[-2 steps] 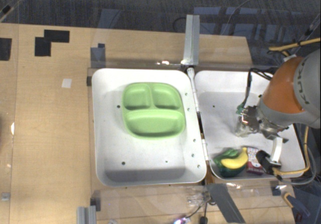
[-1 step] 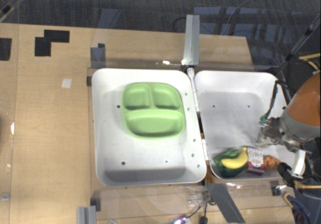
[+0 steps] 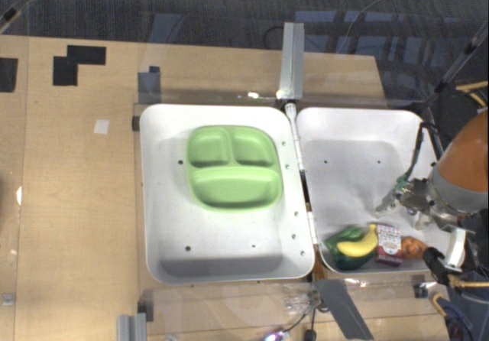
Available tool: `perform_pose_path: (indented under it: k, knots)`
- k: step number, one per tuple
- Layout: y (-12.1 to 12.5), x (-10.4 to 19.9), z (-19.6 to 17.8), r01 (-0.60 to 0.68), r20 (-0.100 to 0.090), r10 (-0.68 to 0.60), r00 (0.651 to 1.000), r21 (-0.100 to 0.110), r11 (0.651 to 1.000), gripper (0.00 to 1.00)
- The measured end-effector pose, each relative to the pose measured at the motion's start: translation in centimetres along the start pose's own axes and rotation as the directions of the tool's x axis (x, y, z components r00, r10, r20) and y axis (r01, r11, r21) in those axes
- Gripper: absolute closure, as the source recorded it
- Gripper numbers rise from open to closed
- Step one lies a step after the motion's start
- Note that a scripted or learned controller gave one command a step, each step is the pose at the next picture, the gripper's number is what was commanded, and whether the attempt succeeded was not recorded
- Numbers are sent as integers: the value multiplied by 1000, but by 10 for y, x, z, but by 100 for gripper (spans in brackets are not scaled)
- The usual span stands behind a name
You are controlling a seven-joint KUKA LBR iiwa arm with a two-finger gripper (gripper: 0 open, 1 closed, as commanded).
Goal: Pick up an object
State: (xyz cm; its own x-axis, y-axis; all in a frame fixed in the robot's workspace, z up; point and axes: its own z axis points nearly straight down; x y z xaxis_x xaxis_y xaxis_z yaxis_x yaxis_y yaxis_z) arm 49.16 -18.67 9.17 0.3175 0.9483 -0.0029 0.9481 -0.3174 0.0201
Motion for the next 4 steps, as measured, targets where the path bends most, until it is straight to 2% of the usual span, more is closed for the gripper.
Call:
perform_pose_path:
  k: [1, 2, 3, 4]
  knots:
    - [2, 4, -12, 4, -7, -4, 1000, -4, 1000, 100]
    - [2, 4, -12, 4, -7, -4, 1000, -3, 1000, 0]
    - [18, 39, 0, 389, -3, -389, 921, 0, 921, 0]
    - [19, 41, -11, 389, -3, -389, 921, -5, 921, 100]
